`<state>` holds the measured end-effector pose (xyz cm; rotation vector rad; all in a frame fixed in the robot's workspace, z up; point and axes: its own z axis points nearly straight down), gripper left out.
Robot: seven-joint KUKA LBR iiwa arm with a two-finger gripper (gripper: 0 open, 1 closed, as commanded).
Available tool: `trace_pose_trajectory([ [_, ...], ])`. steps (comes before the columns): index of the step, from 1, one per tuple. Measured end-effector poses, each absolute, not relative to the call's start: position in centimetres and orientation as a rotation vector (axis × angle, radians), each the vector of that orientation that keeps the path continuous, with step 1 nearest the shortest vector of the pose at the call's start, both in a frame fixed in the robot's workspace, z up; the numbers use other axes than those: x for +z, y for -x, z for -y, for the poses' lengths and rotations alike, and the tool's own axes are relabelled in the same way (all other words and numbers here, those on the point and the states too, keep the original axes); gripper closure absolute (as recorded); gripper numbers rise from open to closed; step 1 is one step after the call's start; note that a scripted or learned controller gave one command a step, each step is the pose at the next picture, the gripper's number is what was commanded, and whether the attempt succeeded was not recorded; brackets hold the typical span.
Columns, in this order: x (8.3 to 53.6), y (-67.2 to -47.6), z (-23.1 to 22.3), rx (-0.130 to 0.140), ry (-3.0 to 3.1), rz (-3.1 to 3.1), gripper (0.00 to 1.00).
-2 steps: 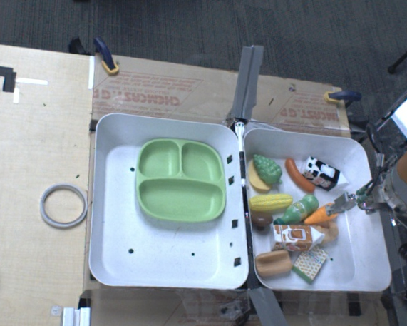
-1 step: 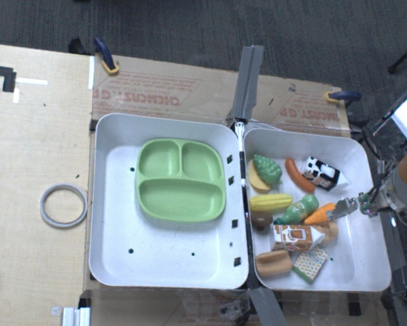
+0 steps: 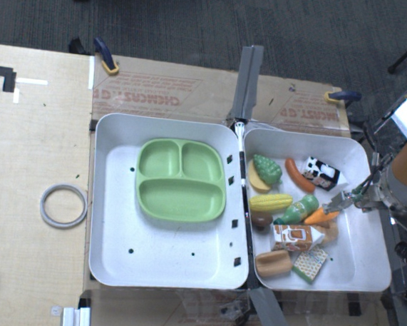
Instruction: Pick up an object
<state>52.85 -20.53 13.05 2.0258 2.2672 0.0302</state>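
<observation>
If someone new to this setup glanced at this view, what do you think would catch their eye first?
Probably the green divided plate, lying alone in the left bin. Next, the colourful heap of toy food crowded in the right bin: a yellow corn cob, an orange carrot, a red sausage and a black-and-white cow. The gripper sits at the heap's right edge, beside the carrot.
</observation>
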Motion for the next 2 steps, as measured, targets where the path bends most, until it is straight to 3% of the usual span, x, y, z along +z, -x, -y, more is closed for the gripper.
trace_pose_trajectory([
  [1, 12.9, -51.8, 22.0, 0.011, -1.712, -2.524, 0.00],
  [2, 13.0, -53.7, 20.6, 0.046, -2.125, -2.177, 0.00],
])
